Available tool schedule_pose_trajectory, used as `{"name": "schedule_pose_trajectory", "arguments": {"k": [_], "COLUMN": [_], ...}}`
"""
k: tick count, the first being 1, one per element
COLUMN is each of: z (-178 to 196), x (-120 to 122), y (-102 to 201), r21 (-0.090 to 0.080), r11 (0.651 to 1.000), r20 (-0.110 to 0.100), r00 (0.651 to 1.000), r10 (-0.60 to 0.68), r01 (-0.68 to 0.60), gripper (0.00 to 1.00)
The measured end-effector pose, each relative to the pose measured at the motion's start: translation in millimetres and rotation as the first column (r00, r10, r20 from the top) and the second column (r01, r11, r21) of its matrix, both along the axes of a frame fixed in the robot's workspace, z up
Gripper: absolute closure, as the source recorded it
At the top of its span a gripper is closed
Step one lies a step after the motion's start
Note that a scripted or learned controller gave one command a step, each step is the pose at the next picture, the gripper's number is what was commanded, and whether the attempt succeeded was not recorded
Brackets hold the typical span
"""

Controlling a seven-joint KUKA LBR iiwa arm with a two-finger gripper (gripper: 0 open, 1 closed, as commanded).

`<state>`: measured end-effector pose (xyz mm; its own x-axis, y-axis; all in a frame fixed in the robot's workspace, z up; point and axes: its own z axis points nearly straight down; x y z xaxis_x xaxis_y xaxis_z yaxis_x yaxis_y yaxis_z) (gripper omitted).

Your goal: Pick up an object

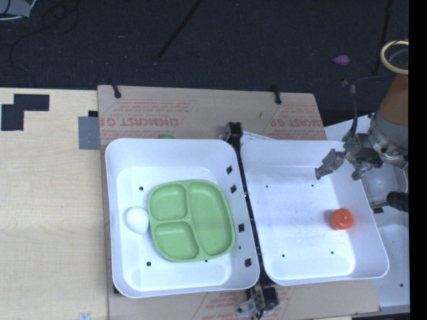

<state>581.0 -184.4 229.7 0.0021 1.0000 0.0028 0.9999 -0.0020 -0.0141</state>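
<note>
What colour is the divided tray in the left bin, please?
Light green divided tray, in the camera view.

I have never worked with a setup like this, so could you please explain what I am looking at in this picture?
This is one picture from a fixed camera above a bench, looking down at a slant. The grey machine at the right edge is a robot arm, and the gripper at its end has two fingers that stand open, with nothing between them. It hangs over the upper right corner of the right bin. In that shallow white bin lies a small orange object, apart from the gripper. The left bin holds a green divided plate with three compartments and a small white ball touching its left side. The job is to pick something up.
</note>
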Motion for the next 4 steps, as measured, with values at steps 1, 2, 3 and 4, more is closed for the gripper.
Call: {"name": "schedule_pose_trajectory", "arguments": {"k": [1, 2, 3, 4], "z": [7.3, -55.2, -115.1, -143.8], "x": [2.6, 7.2, -1.9, -2.4], "y": [0.0, -1.3, -1.2, 0.0], "r21": [-0.003, -0.001, 0.000, -0.001], "r11": [1.000, 1.000, 1.000, 1.000], "r20": [0.013, 0.007, 0.007, 0.009], "r00": [1.000, 1.000, 1.000, 1.000], "r10": [0.002, 0.002, 0.002, 0.001], "r01": [-0.002, -0.002, -0.002, -0.001], "gripper": [0.00, 0.00, 0.00, 0.00]}}
